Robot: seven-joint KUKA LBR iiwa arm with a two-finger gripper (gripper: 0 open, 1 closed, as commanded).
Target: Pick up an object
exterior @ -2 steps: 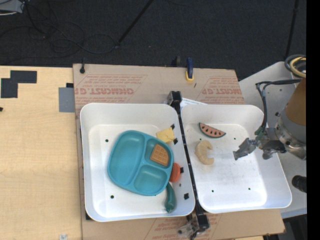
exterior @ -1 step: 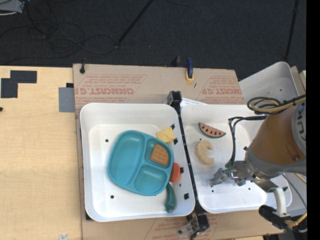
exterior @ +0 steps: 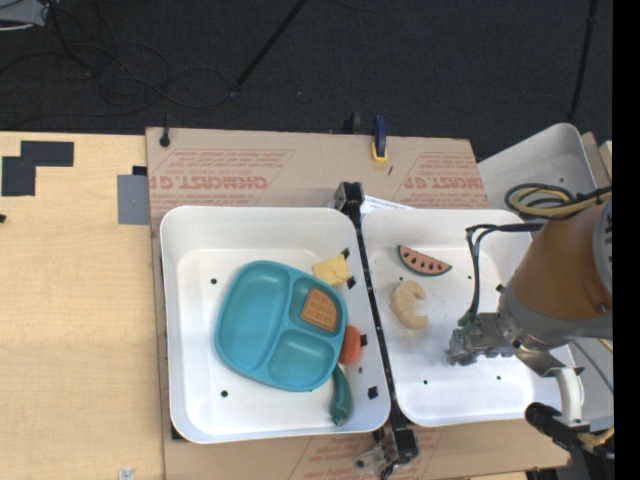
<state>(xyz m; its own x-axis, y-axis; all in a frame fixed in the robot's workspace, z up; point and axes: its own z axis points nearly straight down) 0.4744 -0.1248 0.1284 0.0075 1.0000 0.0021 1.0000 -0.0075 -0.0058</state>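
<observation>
Beside my tool (exterior: 470,346), whose grip I cannot tell, the pale curved croissant-shaped toy (exterior: 408,304) lies lengthwise up-down, curve opening left.

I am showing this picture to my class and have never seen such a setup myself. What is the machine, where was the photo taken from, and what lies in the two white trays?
The photo comes from one fixed camera above a bench, looking down at a slant. The grey and orange shape at the right is a robot arm; its gripper hangs low over the right bin, and nothing is visibly held. That bin holds a toy watermelon slice and a pale croissant-like piece. The left bin holds a blue divided plate with a waffle-like square on it. Beside the plate lie a yellow piece, an orange piece and a green piece.
</observation>
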